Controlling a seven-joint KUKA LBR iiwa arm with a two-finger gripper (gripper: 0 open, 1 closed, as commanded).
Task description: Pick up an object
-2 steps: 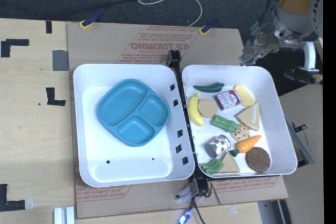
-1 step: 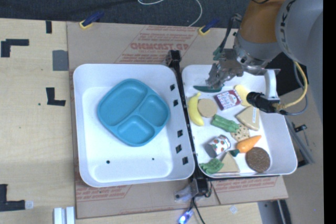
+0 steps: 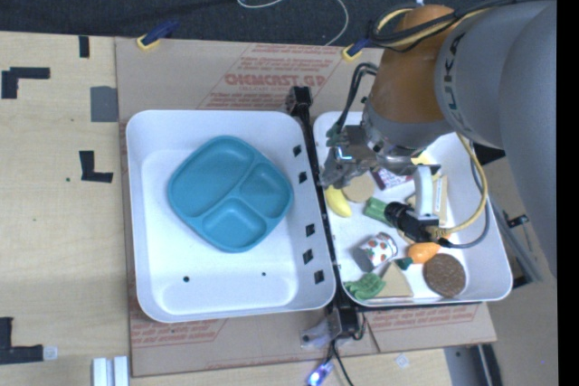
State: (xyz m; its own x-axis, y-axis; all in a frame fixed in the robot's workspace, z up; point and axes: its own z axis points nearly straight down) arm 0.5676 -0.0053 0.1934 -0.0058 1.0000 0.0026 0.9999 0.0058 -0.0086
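Cardboard-lined bench carried two white bins; I reached in from the right over the right bin (image 3: 493, 280). My likely target, a yellow banana-shaped toy (image 3: 337, 202), lay by the bin's left wall, just under my gripper (image 3: 346, 156). Jaw state: cannot tell, wrist blocked it. Nothing seen pinched. I hung low there, probably lining up a grab. Near the banana: a green-and-black piece (image 3: 384, 211), an orange piece (image 3: 422, 252), a brown disc (image 3: 445, 275), a green leafy item (image 3: 365, 287), clutter packed tight, so a clean pick looked risky. Left bin (image 3: 149, 194) held a blue divided plate (image 3: 231, 193), well apart.
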